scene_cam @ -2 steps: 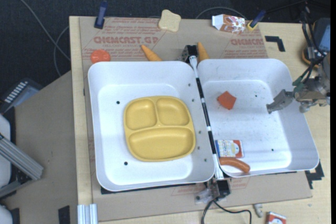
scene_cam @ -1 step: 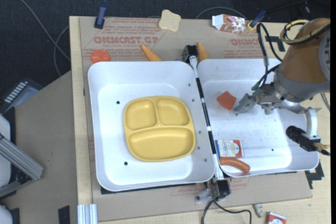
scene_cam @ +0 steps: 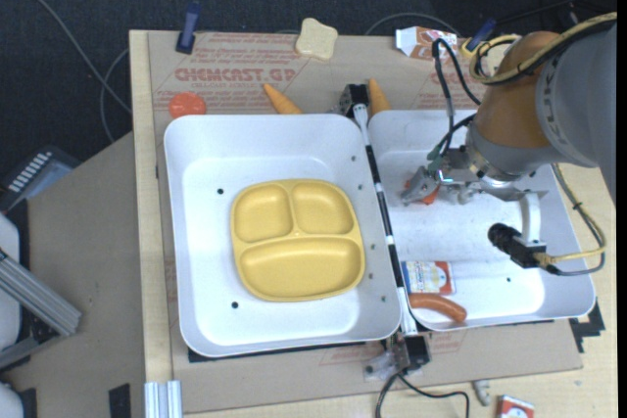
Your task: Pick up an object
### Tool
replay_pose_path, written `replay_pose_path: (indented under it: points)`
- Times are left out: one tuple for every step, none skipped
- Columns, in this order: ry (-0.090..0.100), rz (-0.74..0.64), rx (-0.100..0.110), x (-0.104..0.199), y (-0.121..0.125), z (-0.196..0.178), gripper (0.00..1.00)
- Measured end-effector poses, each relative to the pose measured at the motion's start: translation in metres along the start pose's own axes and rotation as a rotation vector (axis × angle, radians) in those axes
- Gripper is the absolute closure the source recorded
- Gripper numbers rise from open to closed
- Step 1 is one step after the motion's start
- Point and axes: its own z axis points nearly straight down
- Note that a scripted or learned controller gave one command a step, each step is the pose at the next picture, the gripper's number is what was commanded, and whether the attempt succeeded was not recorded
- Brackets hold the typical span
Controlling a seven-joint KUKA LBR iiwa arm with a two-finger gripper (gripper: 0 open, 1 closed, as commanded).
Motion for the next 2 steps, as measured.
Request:
replay_pose_path:
  points:
    - [-0.001,0.001,-0.001,-0.012,0.034,0.010,0.00]
    - [-0.002,-0.001,-0.004,-0.012,0.035,-0.001,1.00]
